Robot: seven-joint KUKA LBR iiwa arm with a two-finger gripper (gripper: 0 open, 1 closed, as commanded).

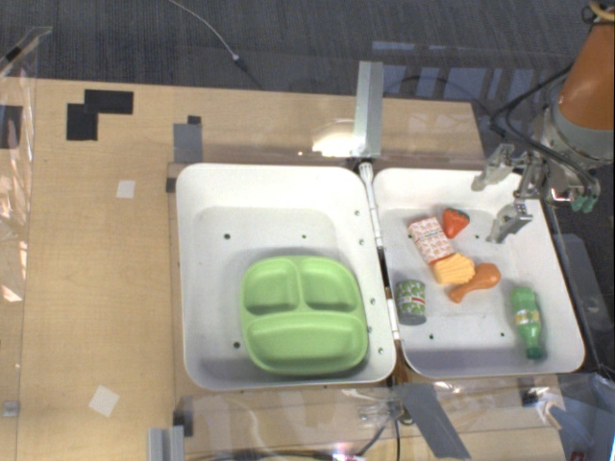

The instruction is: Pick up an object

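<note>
My gripper (500, 196) hangs over the far right part of the right bin (423, 349), open, with nothing between its fingers. Just left of it lies a red strawberry (455, 223). Beside that sit a pink-and-white packet (430, 239) and a yellow-orange block (453, 268). An orange drumstick-shaped toy (476, 281) lies to the block's right. A small green can (410, 301) stands near the bin's left wall. A green bottle (527, 322) lies at the near right corner.
The left bin (207, 209) holds a green divided plate (303, 313) in its near half. A metal post (368, 109) stands behind the seam between the bins. Wooden bench surface stretches to the left.
</note>
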